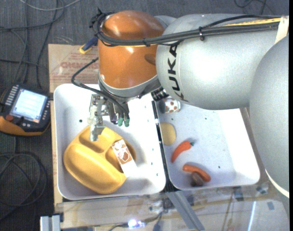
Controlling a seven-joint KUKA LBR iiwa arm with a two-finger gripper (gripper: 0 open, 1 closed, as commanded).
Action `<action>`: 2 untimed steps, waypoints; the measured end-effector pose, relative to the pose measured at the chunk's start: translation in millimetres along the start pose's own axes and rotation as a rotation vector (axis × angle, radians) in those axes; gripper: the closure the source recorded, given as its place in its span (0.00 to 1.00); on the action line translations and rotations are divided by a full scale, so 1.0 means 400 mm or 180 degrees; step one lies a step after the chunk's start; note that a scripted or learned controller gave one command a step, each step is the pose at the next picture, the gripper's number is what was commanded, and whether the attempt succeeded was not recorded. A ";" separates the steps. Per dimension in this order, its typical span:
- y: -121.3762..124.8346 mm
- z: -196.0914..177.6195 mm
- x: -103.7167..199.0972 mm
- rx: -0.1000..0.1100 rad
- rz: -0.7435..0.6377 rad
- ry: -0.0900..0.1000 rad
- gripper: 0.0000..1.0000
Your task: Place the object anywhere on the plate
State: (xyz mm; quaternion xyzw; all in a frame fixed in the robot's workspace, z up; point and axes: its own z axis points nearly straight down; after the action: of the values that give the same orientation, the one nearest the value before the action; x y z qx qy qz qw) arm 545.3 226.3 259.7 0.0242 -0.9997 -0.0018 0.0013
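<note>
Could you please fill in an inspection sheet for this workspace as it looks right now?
Surface: two shallow white bins side by side, left bin and right bin.
Job's things: yellow plate in the left bin; small brown-and-white carton lying on the plate's right edge.
Clutter: carrot, sausage, pale round item and spotted item, all in the right bin.
Grippers: gripper above the plate's upper edge, nothing seen between its fingers.
Cables: black cables across the floor.
Surroundings: orange teach pendant left of the bins.

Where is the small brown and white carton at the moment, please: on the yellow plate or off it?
On it. The carton lies tipped on its side across the right rim of the yellow plate, in the left bin.
</note>
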 end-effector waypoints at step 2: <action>0.020 0.404 0.111 -0.0003 -0.0104 -0.0039 1.00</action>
State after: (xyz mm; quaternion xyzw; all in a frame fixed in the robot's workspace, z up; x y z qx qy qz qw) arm 500.0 232.7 98.1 0.0406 -0.9992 -0.0024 -0.0048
